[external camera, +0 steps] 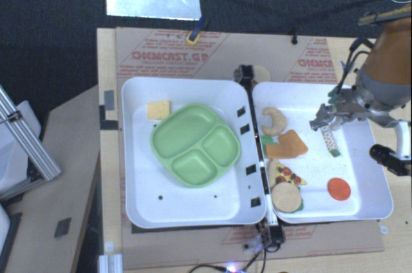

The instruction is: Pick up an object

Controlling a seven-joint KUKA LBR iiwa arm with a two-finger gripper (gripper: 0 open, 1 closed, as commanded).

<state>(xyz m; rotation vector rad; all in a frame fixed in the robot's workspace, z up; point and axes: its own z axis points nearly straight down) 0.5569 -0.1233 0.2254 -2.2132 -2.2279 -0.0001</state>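
Observation:
My gripper (324,122) hangs over the right bin (380,191), near its upper right part. Just below it lies a small pale patterned bar (331,141); whether the two touch is unclear. To the left in that bin are a tan croissant (275,120) and an orange wedge (287,145). Lower down lie a pizza slice (288,174), a round bun (287,197) and a red disc (339,188).
The left bin (138,201) holds a green divided plate (196,144) and a yellow square (158,110). A ridge with black clips (252,140) separates the bins. The arm's grey body (386,82) rises at the right edge, with a black part (390,159) beside the right bin.

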